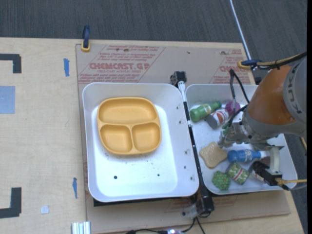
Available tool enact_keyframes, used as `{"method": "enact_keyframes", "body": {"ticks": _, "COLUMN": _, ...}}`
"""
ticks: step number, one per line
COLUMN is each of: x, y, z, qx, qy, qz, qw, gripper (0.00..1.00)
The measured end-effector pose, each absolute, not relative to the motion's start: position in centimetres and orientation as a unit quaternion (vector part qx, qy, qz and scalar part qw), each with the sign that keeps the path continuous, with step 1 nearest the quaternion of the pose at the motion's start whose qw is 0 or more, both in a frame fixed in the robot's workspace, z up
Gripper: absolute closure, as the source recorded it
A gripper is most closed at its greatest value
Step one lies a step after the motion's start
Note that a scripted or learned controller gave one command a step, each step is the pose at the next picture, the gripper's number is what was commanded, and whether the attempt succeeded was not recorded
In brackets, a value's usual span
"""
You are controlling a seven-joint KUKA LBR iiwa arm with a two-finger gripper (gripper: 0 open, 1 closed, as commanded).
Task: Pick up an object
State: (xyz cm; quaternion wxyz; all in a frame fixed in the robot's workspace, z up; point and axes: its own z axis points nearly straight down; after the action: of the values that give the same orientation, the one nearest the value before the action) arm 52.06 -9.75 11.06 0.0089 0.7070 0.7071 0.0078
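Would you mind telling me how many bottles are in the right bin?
2. A green bottle lies near the bin's upper left, and a blue bottle lies lower down, beside the toast slice. The arm covers part of the bin, so others may be hidden.

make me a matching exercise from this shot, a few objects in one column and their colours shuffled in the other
Objects:
1. divided plate
2. bottle by the right bin's far-left corner
3. bottle just right of the toast slice
4. toast slice

Colours:
A. blue
B. tan
C. yellow-orange
D. green

Pairs: 1-C, 2-D, 3-A, 4-B
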Motion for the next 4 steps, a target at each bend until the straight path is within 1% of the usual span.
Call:
{"method": "enact_keyframes", "body": {"ticks": 1, "x": 52.0, "y": -9.7, "z": 11.0, "qx": 0.707, "qy": 0.707, "qz": 0.0077, "qw": 0.009, "gripper": 0.00}}
{"method": "enact_keyframes", "body": {"ticks": 2, "x": 52.2, "y": -9.7, "z": 12.1, "qx": 0.707, "qy": 0.707, "qz": 0.0090, "qw": 0.010, "gripper": 1.00}}
{"method": "enact_keyframes", "body": {"ticks": 3, "x": 55.1, "y": -11.6, "z": 15.4, "qx": 0.707, "qy": 0.707, "qz": 0.0003, "qw": 0.001, "gripper": 1.00}}
{"method": "enact_keyframes", "body": {"ticks": 4, "x": 55.1, "y": -11.6, "z": 15.4, "qx": 0.707, "qy": 0.707, "qz": 0.0001, "qw": 0.000, "gripper": 0.00}}
